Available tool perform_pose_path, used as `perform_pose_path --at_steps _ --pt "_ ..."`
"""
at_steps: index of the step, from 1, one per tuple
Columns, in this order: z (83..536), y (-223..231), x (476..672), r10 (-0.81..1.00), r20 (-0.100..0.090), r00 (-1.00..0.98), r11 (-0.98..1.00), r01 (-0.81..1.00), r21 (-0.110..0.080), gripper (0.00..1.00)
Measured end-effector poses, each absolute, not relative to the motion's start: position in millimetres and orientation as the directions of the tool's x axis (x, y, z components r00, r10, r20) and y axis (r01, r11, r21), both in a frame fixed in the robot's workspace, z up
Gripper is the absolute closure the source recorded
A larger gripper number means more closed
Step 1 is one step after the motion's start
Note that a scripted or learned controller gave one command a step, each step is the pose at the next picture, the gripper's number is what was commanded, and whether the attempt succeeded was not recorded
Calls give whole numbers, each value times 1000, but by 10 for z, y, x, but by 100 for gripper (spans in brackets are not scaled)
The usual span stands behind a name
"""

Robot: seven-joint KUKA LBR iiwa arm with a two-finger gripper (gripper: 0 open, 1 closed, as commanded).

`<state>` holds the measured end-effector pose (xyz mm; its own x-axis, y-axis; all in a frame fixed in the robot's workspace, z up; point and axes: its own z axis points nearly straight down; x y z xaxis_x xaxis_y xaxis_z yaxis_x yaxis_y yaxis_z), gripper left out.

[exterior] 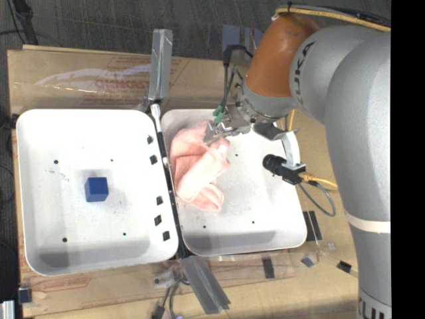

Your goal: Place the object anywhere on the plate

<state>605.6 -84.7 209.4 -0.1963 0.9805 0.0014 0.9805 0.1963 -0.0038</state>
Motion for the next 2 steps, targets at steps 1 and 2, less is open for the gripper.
perform_pose_path --at_steps 1,2 --pt "2310 -838 6061 979 0 -204 204 979 -2 100" --pt "2316 -361 5934 820 2 -573 573 820 -4 100"
